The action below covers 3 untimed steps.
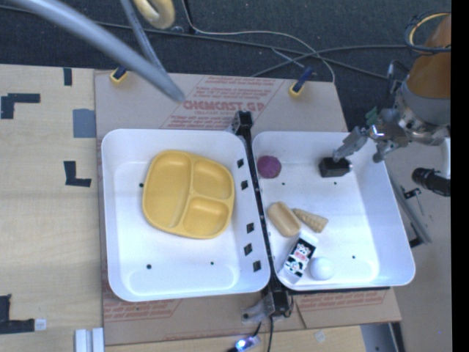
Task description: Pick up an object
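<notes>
arm (429, 86) slants down into the right bin (366, 218)
gripper (335, 166) sits right of the purple ball (269, 166); its opening and hold i cannot tell.

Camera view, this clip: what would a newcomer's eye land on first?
First the yellow divided plate, lying alone in the left bin. Next the claw, low over the right bin's far side, with a purple ball by the divider and a small cluster of items nearer the front.

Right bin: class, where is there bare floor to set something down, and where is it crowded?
Bare floor lies right of the cone and ball, towards the right bin's outer wall. Crowded: the divider side, with purple ball, bread roll, carton. The tool occupies the top.
</notes>
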Motion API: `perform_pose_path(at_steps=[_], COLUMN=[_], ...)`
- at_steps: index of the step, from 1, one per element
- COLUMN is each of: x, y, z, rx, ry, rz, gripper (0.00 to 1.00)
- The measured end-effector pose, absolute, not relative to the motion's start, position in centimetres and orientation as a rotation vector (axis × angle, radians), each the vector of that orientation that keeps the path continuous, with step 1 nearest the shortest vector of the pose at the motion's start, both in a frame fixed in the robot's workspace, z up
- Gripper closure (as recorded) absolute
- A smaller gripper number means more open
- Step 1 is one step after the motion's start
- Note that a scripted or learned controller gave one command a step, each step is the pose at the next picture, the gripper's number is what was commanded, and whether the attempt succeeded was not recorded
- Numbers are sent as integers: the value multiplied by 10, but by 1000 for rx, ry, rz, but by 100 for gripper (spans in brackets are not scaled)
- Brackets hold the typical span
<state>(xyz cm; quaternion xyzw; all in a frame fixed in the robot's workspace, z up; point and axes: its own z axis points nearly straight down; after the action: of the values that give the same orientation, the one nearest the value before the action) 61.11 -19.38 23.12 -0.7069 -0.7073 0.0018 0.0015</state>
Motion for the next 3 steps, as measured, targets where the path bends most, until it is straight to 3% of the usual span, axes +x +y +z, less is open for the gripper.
perform_pose_path(at_steps=[2, 3], x=[598, 599], y=[-204, -203], z=[132, 144], rx=[-2218, -2218], ry=[-2220, -2224], rz=[6, 3], gripper=[0, 100])
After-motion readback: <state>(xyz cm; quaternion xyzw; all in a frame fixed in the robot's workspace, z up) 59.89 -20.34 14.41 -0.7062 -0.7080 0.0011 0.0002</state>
